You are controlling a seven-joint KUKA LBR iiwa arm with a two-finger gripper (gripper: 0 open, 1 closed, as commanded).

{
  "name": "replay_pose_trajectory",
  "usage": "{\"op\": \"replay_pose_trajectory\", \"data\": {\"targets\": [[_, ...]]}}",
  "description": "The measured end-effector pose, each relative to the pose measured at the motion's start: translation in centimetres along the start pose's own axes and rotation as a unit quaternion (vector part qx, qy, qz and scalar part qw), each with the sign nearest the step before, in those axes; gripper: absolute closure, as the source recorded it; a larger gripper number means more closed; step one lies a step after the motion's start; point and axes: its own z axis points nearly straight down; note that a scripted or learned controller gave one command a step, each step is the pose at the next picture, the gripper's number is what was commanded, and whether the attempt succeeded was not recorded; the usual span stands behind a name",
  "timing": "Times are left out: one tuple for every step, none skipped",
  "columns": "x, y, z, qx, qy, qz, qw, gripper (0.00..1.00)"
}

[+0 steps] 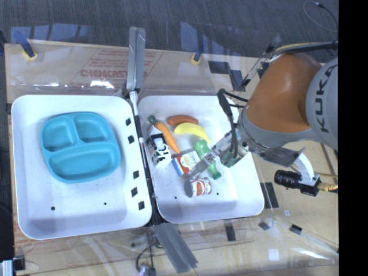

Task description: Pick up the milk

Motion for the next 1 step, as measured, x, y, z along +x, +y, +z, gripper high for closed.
{"op": "replay_pose_trajectory", "data": {"targets": [[-1.03,-1.00,11.79,0.000,0.001,-0.154,0.9881,0.00]]}}
